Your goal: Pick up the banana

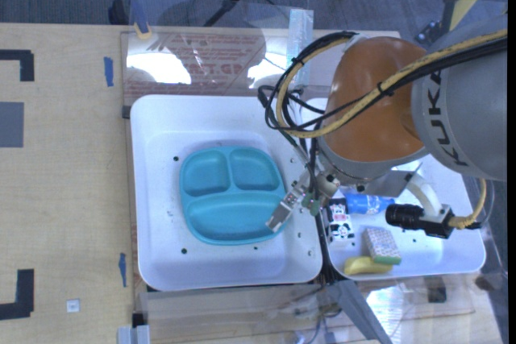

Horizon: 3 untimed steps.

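At the near edge of the right-hand shallow white bin (pixel 463 250) the small yellow banana (pixel 367 264) lies flat, untouched, its long axis running roughly left to right, just beside a speckled sponge block (pixel 379 242). The two-finger gripper (pixel 284 215) hangs over the left bin's blue divided plastic tray (pixel 228 193), well apart; I cannot tell its spread, so I'd say everything is left to do

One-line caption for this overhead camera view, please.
Gripper hovers by the blue tray in the left bin; banana lies in the right bin.
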### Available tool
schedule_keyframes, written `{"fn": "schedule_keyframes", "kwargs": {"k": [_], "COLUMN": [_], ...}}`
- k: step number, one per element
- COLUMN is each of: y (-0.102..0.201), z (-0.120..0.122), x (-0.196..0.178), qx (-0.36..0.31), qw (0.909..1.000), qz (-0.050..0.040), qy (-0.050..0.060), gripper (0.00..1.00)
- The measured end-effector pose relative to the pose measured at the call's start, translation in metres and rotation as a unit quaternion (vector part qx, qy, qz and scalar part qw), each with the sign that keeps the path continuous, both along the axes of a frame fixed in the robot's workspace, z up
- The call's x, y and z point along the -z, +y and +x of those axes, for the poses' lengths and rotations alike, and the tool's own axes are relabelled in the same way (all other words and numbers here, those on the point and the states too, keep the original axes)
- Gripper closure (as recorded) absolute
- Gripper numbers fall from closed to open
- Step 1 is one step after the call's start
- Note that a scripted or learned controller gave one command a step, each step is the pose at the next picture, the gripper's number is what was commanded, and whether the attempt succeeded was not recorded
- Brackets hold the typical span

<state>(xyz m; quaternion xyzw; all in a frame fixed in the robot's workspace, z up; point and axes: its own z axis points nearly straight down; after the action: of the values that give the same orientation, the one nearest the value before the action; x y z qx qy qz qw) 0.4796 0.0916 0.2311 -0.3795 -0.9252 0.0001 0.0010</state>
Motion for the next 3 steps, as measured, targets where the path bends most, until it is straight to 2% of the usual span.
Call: {"fn": "schedule_keyframes", "kwargs": {"k": [1,2,3], "y": [0.075,0.053,-0.007], "z": [0.007,0.004,0.09], "x": [0.127,0.066,-0.051], "qx": [0.09,0.115,0.134], "qw": [0.9959,0.9933,0.991], "qz": [0.0045,-0.0004,-0.0005], "qy": [-0.011,-0.001,-0.002], "gripper": [0.0,0.0,0.0]}}
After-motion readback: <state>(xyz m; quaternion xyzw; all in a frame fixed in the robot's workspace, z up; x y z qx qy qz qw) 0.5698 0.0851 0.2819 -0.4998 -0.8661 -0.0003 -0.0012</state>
